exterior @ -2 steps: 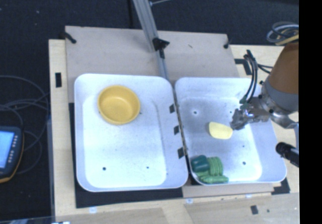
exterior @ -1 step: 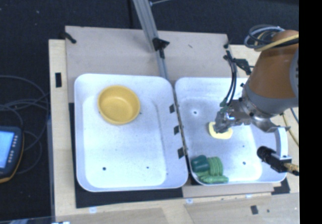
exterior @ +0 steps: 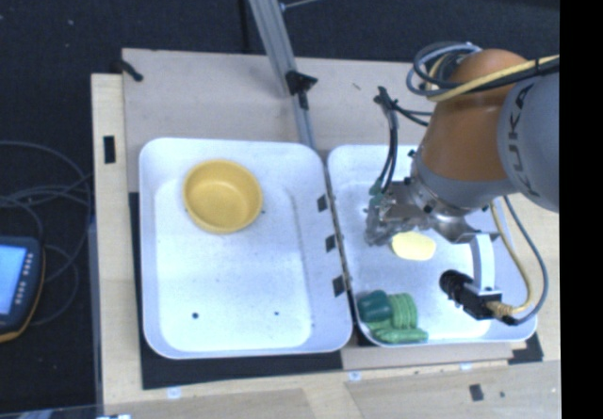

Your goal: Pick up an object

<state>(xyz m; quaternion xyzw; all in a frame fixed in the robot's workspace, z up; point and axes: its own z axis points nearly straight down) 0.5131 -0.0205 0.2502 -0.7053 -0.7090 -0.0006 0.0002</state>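
Gripper low in right bin, opening impossible to tell, pale yellow lump just beside it at 4 o'clock. Green blocks at that bin's 6 o'clock; yellow bowl in left bin.

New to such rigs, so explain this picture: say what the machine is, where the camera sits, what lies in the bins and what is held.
This is one robot arm, grey with an orange band, reaching in from the right. A single camera, fixed overhead, looks down at a slant. Two white bins sit side by side. The left bin holds a yellow bowl. The right bin holds a pale piece and a green stack near its front edge. The gripper hangs low over the right bin, just beside the pale piece. I see nothing held in it.
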